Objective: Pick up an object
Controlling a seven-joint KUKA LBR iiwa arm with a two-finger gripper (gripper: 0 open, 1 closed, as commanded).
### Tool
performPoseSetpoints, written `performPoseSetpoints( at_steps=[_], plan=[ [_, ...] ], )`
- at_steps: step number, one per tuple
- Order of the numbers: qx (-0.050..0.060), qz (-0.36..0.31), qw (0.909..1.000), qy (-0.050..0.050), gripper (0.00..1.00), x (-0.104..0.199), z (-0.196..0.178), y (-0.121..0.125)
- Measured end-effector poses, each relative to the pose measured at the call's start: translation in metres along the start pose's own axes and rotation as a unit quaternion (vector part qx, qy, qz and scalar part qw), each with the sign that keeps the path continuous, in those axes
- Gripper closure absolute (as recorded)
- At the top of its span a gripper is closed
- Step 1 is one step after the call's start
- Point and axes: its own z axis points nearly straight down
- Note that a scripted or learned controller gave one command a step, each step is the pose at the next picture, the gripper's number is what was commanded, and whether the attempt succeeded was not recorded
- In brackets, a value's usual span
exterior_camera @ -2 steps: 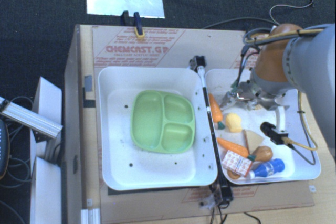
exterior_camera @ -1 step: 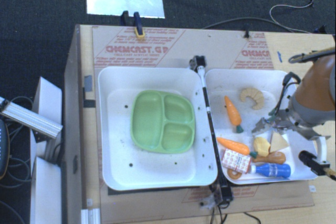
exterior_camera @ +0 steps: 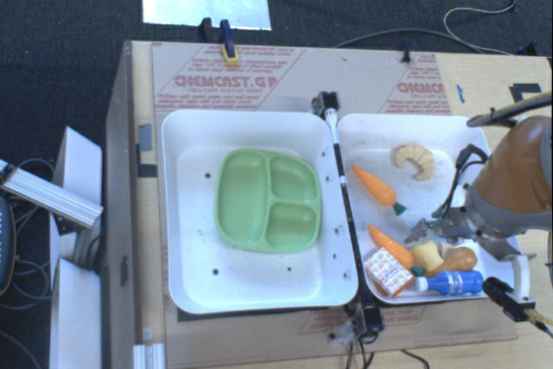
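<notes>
The gripper (exterior_camera: pixel 429 231), its opening impossible to tell, hovers at the yellow toy's (exterior_camera: pixel 427 255) twelve o'clock in the right bin (exterior_camera: pixel 367 134).

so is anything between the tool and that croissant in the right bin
Nothing visible. The tool sits low in the right bin by the pile of food; the croissant lies further back, with bare bin floor between. The nearest carrot lies off to the side.

I see two toy carrots (exterior_camera: pixel 377 187) (exterior_camera: pixel 390 246) lying slantwise in the right bin (exterior_camera: pixel 371 130), a croissant (exterior_camera: pixel 416 160) near its far side, and a red-and-white box (exterior_camera: pixel 388 271), blue marker (exterior_camera: pixel 451 283) and brown piece (exterior_camera: pixel 456 258) crowded together at the near edge.
</notes>
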Motion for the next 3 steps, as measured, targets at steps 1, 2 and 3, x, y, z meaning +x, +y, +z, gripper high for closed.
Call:
performPoseSetpoints(
  at_steps=[1,2,3],
  plan=[
    [-0.003,-0.002,1.0,0.0,0.0,0.024,-0.084,0.101],
    [0.0,-0.002,1.0,0.0,0.0,0.066,0.0,0.172],
    [-0.003,-0.002,1.0,0.0,0.0,0.089,-0.102,0.122]
  ],
)
